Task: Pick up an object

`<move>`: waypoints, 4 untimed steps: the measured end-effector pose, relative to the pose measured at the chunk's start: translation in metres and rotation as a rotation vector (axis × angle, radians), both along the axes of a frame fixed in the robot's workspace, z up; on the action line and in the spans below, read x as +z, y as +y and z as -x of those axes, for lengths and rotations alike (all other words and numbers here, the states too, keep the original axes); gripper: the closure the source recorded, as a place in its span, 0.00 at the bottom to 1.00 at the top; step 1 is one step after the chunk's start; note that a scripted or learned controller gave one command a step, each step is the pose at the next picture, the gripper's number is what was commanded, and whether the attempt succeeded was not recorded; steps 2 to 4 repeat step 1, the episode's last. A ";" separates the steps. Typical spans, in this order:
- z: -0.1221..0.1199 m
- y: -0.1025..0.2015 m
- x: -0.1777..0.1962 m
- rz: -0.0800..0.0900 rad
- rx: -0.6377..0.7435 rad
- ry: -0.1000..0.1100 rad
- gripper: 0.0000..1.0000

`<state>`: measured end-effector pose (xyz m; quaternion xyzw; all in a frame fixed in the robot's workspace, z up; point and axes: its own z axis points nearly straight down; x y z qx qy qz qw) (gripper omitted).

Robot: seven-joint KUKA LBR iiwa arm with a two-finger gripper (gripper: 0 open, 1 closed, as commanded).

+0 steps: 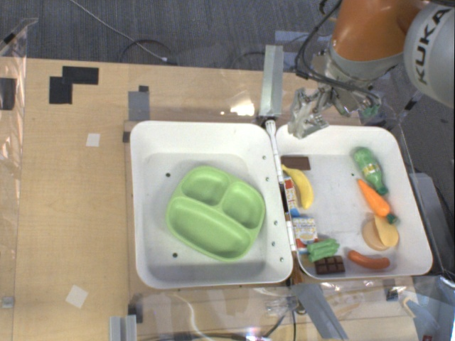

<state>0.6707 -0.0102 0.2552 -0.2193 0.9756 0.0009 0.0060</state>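
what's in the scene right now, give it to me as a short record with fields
left bin: holds a green divided plate
right bin: banana, green bottle, carrot, sausage, chocolate bar, small carton, other small items
gripper: above the right bin's far left corner, nothing seen between its fingers
arm: reaches in from the upper right
task state: no object picked up yet
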 end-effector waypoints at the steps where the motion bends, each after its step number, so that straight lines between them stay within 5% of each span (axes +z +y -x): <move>1: 0.001 -0.077 -0.059 0.005 0.058 0.006 1.00; 4: 0.001 -0.077 -0.059 0.005 0.058 0.006 1.00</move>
